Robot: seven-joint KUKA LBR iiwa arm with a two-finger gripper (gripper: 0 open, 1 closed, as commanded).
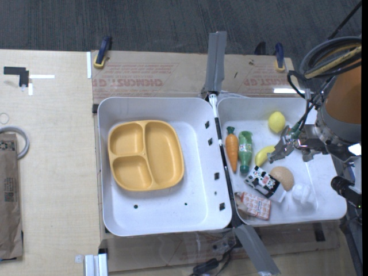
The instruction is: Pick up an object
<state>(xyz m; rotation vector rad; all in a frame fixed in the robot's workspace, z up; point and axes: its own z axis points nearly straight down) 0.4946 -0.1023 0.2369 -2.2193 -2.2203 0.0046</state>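
Here the pincer [282, 149] hovers beside a yellow banana [264, 156].

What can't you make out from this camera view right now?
- End effector: too small and dark to read its grip; it partly covers the yellow object under it.
- Clear plastic item: blends into the white right bin, shape unclear.
- Packet: label too small to read.
- Arm: cut off by the right edge.
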